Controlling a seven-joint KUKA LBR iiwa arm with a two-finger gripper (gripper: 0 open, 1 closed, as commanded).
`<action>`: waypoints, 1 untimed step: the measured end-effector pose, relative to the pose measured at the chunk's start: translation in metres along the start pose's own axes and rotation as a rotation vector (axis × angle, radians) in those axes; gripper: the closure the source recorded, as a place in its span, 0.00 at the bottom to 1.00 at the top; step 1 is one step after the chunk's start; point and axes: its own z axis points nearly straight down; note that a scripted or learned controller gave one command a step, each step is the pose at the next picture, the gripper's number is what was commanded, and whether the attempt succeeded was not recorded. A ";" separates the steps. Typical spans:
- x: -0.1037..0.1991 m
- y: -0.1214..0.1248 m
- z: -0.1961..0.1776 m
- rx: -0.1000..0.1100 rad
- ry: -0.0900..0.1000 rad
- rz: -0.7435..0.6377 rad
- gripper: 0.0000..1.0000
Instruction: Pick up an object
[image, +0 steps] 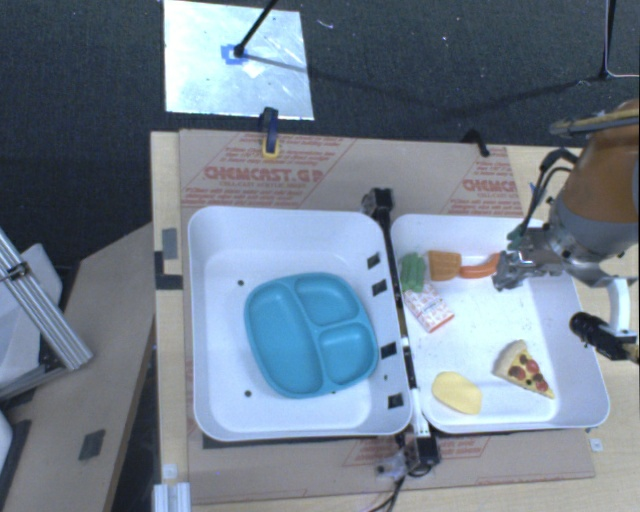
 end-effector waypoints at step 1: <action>-0.004 0.005 -0.064 -0.001 0.000 0.000 1.00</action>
